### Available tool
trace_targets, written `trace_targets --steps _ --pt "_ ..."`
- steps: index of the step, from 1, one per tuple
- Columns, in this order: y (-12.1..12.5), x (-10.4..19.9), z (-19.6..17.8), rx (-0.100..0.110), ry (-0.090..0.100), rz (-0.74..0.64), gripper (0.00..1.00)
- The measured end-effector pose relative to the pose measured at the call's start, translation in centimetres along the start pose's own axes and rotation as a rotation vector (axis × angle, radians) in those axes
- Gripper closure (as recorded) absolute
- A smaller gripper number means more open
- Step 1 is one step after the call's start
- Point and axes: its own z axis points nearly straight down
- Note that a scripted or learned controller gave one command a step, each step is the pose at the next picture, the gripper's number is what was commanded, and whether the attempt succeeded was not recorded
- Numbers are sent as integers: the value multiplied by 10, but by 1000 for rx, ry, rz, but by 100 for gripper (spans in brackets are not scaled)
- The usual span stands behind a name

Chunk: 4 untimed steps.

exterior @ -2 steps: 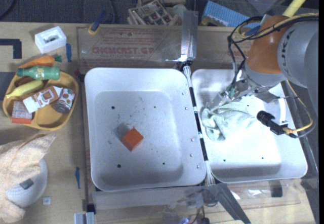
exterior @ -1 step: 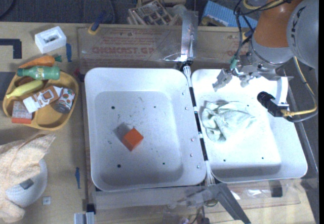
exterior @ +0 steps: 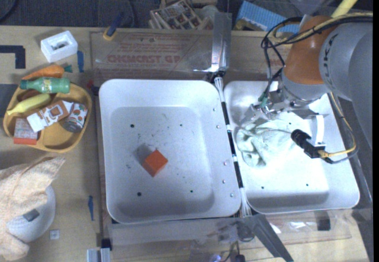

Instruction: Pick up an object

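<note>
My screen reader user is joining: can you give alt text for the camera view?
The arm's gripper is down in the right bin, over a crumpled pale cloth. An orange block sits in the left bin.

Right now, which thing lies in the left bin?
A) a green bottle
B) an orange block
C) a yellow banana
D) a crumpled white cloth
B: the orange block rests on the floor of the left bin, with nothing else beside it.
</note>
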Motion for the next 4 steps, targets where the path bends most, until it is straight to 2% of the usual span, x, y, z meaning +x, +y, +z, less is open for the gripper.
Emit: trace_targets --steps 1,2,3,4 --pt "35 -15 11 -3 -2 82 0" --pt "9 10 -89 -3 -1 17 0" --pt "-21 0 -3 -1 0 -27 0" --pt "3 -43 6 -11 -3 86 0"
